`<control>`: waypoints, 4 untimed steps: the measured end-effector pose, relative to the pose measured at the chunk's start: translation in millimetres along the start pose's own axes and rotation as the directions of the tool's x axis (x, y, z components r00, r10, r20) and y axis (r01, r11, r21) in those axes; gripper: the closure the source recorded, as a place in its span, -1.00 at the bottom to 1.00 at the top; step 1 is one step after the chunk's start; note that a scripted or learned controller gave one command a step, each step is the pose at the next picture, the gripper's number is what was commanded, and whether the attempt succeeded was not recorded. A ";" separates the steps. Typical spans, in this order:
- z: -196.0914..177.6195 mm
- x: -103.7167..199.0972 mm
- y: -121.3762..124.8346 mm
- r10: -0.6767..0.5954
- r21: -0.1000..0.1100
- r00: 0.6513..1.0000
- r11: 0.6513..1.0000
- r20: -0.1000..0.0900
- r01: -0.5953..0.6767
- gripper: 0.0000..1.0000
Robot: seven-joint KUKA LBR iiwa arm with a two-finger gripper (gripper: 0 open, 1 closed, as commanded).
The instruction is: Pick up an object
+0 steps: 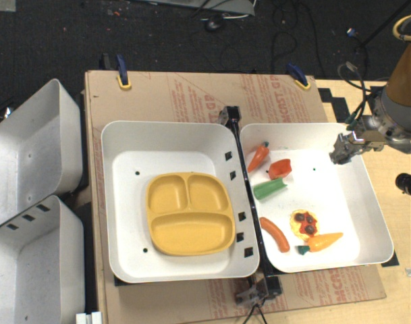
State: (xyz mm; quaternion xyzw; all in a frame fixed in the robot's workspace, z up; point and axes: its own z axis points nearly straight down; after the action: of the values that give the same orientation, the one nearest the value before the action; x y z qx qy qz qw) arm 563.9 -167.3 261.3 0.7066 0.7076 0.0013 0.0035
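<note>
My gripper (341, 150) hangs over the back right edge of the right bin (347, 181), apart from every item below. In that bin lie an orange-red carrot-like piece (258, 157), a red pepper piece (280, 168), a green piece (269, 189), a red sausage (275, 233), a small yellow pizza slice (304, 223) and an orange carrot with a green end (321, 242). All of them sit to the gripper's left and nearer the front.
The left bin (124, 181) holds a yellow divided plate (189, 212). A black divider with clips (242, 181) runs between the bins. White containers (30, 201) stand at the far left. Cables cross the dark floor behind the bench.
</note>
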 end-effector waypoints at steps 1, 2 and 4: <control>-0.7 45.3 -2.5 -0.004 0.008 1.000 1.000 -0.003 0.004 1.00; 14.9 93.4 -10.9 -0.005 0.010 1.000 1.000 -0.005 0.005 1.00; 18.9 185.3 -39.7 -0.005 0.010 1.000 1.000 -0.005 0.005 1.00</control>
State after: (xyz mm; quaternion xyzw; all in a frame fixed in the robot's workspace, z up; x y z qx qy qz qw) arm 524.0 17.9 241.5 0.7047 0.7095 -0.0006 -0.0016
